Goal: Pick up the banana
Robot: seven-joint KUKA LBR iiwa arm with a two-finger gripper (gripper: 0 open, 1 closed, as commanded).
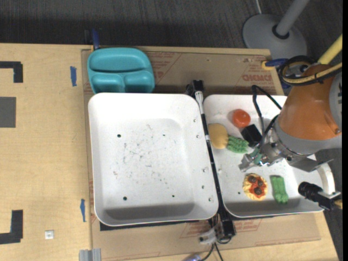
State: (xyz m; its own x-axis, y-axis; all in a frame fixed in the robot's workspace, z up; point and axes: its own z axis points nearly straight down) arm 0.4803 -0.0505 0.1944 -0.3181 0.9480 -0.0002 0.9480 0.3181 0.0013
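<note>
Two shallow white bins sit side by side on the bench, and all the small things are gathered in the right bin (304, 208), while the left bin (109, 113) shows a scuffed floor with a few small dark dots. The banana (218, 136), a stubby pale-yellow shape from here, lies in the right bin close against its left wall, in the upper half. Touching it on its right is a knobbly green toy (237, 145), and above that sits a round orange-red toy (241, 117) with a small black block (251, 133) just beside it. Lower in the same bin lies a pizza slice toy (255, 185), and just right of it a green pod-like piece (279, 189). The arm (310, 113) comes in from the right, its orange band wide over the bin's right side, and the gripper (256, 160) hangs over the middle of the bin, between the green toy and the pizza slice, apart from the banana and to its lower right. From this angle I cannot tell whether the gripper is spread or pressed together; I see nothing caught in it. Beyond the left bin, at its far edge, rests a teal divided tray (120, 69).
</note>
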